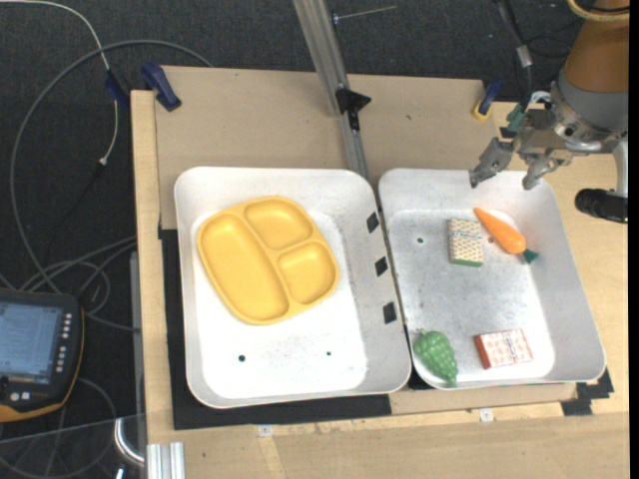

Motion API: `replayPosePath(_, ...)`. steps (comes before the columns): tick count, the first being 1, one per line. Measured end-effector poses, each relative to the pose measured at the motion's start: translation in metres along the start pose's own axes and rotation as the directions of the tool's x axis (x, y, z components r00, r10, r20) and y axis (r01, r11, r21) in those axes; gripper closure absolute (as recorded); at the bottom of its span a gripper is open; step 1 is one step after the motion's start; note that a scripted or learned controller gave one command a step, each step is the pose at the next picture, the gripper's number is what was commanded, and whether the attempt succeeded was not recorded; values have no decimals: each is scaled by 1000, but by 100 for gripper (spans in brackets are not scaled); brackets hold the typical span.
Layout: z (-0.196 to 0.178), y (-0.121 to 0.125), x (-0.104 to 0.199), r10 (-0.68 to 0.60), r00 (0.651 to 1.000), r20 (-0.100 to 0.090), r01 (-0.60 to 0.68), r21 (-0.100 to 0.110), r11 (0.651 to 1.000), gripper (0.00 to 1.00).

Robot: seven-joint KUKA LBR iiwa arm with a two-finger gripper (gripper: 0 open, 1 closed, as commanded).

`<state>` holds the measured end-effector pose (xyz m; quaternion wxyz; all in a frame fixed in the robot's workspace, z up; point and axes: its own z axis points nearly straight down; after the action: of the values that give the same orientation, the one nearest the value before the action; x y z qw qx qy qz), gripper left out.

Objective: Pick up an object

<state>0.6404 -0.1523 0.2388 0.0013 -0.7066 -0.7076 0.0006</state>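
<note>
Gripper (513, 173) hanging over the far edge of the right white bin (569, 297), its 2 fingers spread wide — nothing between them.

Just below it and a touch to its right lies the orange plastic carrot with a green stub (500, 232); the small pale speckled sponge block (465, 241) sits beside that. Further down — a red-and-white carton (503, 348) and a green knobbly toy (435, 356). Well off to its left, a yellow 3-compartment tray (266, 258).
</note>
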Motion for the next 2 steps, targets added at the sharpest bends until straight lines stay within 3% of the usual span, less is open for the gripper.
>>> replayPosePath(1, 0, 0, 0, 0, 1000, 0, 0, 0, 1000, 0)
replayPosePath(2, 62, 5, 1, 0, 1000, -1, 0, 4, 1000, 0)
